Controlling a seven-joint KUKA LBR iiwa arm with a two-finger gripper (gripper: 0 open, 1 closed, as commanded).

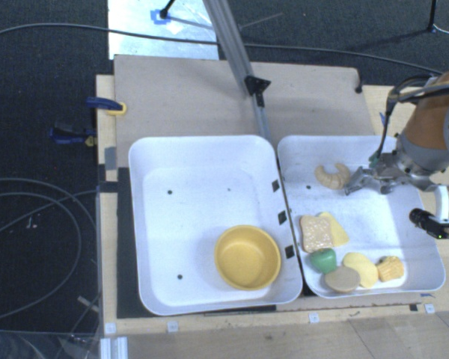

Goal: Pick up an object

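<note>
Camera view has the hand (pixel 357 183) low over the upper part of the right bin (pixel 426 275), reaching in from the right under the orange band of the arm (pixel 430 129). Its grey fingers point leftward; whether they are apart or together cannot be told from this angle.

A tan croissant (pixel 333 175) lies just to the left of the fingertips, very near them; contact cannot be confirmed. Its long axis runs roughly left to right across the bin, with the curve bowing downward and the tips turned up toward the bin's far wall.

Between the croissant and the far wall there is a strip of bare white floor, and more bare floor lies below the hand across the bin's middle. Toward the near edge the right bin is crowded: a slice of toast (pixel 315 232) leans on a pale yellow piece (pixel 334 229), with a green piece (pixel 323 260), a beige round piece (pixel 342 279), a lemon-like yellow piece (pixel 361 268) and an orange-yellow corn-like piece (pixel 390 268) packed close together.

A yellow bowl (pixel 247 256) sits upright in the left bin (pixel 157 200), near its front right corner, well apart from the hand. Both bins rest side by side on the tabletop (pixel 187 96).
</note>
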